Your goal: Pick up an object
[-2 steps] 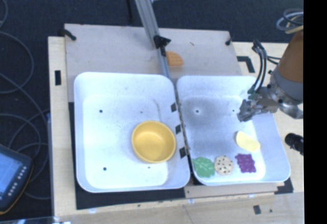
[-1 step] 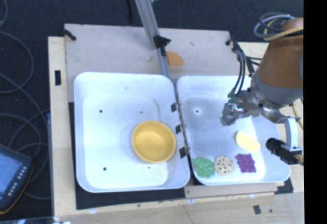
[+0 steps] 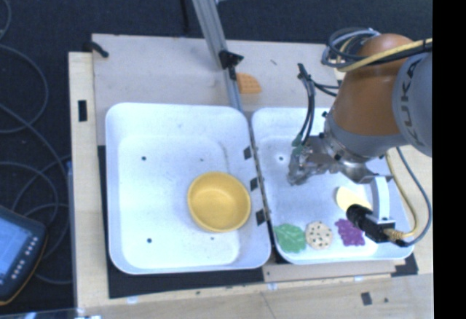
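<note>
Pincer [image 3: 298, 173] hangs over the upper left part of the right bin [image 3: 280, 134], below the arm's orange band [image 3: 368, 103] and grey wrist. Its fingers are dark and blurred against the white floor, so whether they are spread or pressed together cannot be told. Nothing is seen between them, and no contact with any object is visible.

Objects for picking lie in a row along the near wall of the right bin, all below the pincer and apart from it. A green leafy piece [image 3: 290, 237] sits at the left end of the row, almost straight below the pincer, near the wall shared with the left bin. Just beside it to the right is a round cookie [image 3: 318, 235] with dark specks; being round, it shows no long axis. Next comes a purple grape bunch [image 3: 351, 232], close to the cookie. A pale yellow piece [image 3: 348, 197] lies above the bunch, to the right of the pincer, partly covered by the arm's black fitting, so its shape and direction cannot be read.

A yellow bowl [image 3: 218, 201] stands upright, mouth up, in the left bin [image 3: 138, 135], toward its right side and well apart from the pincer. An orange piece [image 3: 248, 84] rests on the bench beyond the bins.
</note>
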Available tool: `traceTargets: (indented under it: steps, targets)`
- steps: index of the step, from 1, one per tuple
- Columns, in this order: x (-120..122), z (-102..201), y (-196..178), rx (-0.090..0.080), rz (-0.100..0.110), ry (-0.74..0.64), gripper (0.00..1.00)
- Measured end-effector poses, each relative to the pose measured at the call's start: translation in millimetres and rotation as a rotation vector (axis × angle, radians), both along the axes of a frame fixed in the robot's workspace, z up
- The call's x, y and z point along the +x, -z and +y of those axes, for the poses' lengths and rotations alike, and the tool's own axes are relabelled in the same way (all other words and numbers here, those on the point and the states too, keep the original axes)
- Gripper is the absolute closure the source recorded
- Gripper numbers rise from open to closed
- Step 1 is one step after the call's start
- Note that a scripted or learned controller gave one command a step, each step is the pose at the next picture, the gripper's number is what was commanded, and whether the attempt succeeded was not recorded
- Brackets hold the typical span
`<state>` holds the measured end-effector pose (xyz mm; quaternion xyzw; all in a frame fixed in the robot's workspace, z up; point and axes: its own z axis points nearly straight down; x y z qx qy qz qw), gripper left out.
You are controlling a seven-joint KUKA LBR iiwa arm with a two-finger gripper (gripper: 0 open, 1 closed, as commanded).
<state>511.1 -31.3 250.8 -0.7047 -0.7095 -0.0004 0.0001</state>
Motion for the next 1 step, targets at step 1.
traceTargets:
  steps: [1]
  targets:
    - [-0.5, 45.0, 9.8, 0.0, 0.0, 0.001, 1.0]
